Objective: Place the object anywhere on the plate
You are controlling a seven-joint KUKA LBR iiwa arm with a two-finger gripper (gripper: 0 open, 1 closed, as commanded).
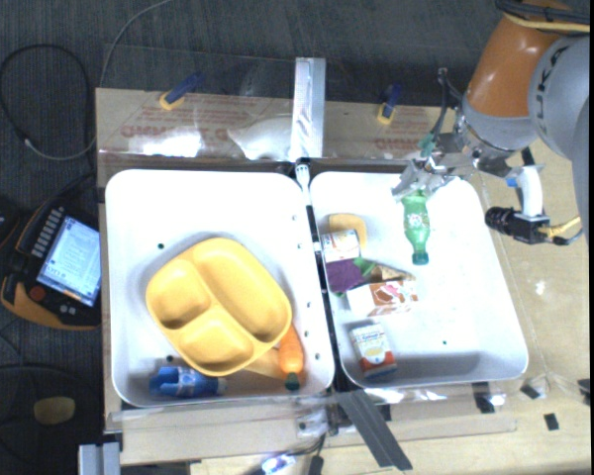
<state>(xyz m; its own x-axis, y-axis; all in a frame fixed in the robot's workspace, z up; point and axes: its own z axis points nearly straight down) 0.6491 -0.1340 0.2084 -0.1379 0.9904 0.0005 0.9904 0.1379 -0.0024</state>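
Left bin [129, 206]: yellow three-compartment plastic plate [218, 305], far left of and below the pincer; blue bottle [183, 382] and orange bottle [290, 356] at its lower edge. Right bin [495, 305]: yellow-capped carton [343, 231], purple packet [345, 270], brown pouch [386, 293], small orange-labelled box [374, 348], all below-left of the pincer. Pincer [421, 181]: closed on the base of a green plastic bottle [416, 226], which hangs below it, cap downward, above the right bin.

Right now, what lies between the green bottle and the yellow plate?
In the camera view, the divider where the two bins meet, plus a yellow packet and a purple packet beside it, lie between the green bottle and the yellow plate.
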